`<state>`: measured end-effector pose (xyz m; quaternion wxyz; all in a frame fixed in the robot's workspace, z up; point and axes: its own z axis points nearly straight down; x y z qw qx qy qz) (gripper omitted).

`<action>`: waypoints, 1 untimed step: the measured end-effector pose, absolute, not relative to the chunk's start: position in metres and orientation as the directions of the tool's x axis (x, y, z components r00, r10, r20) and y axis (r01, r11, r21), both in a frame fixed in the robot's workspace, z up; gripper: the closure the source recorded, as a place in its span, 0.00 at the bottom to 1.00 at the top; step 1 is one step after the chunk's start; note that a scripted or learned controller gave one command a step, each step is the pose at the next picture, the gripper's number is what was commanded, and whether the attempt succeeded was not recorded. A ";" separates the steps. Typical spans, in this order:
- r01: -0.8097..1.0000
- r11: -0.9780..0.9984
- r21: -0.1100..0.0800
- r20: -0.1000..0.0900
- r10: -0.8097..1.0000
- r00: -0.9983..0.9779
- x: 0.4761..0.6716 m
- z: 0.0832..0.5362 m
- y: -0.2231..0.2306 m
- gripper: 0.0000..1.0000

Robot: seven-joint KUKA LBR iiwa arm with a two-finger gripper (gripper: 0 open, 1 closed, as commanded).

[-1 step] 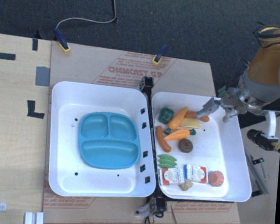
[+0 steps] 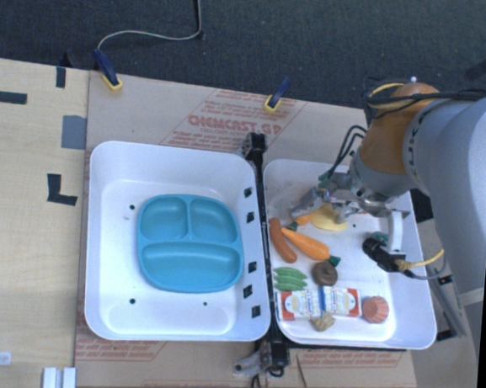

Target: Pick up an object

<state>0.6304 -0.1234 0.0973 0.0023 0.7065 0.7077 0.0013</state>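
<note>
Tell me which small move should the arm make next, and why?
Probably lower the gripper a little toward the carrot. It sits low in the right bin, beside a pale yellow piece, and nothing shows between its fingers.

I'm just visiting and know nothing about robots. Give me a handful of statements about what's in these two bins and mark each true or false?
1. A blue divided plate lies in the left bin. True.
2. The carrot sits on the blue plate. False: it lies in the right bin, next to a sausage.
3. The robot's hand is over the right bin. True.
4. The milk carton stands upright. False: it lies flat near the bin's front edge.
5. A green pea pod lies just above the carton. True.
</note>
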 end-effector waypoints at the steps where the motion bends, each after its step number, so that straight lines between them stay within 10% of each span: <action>1: 1.000 -0.003 0.009 -0.008 1.000 0.003 0.609 0.087 -0.098 0.00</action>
